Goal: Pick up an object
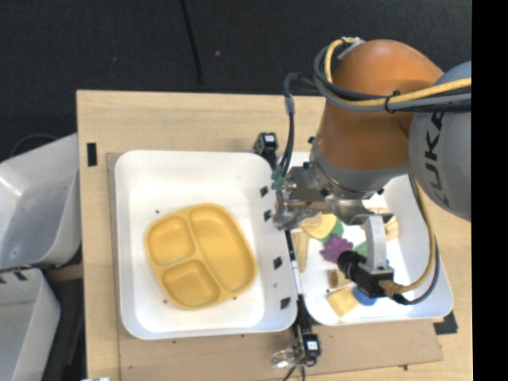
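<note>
My gripper (329, 215) hangs low over the left part of the right bin (435, 304), under the orange wrist band (373, 113). Just below it lies a cluster of small items: a pale yellow piece (319, 227), a purple toy (335, 248), a bit of green (341, 230), a tan square (343, 302) and a blue piece (365, 297). The wrist body hides how the gripper meets them, and nothing is seen lifted.
In the left bin (135, 182) lies a yellow three-compartment plate (200, 254). A black cable plug (369, 280) and a grey bracket (375, 246) hang over the right bin's items. Another tan piece (390, 227) sits near the arm. The bench edge runs all around.
</note>
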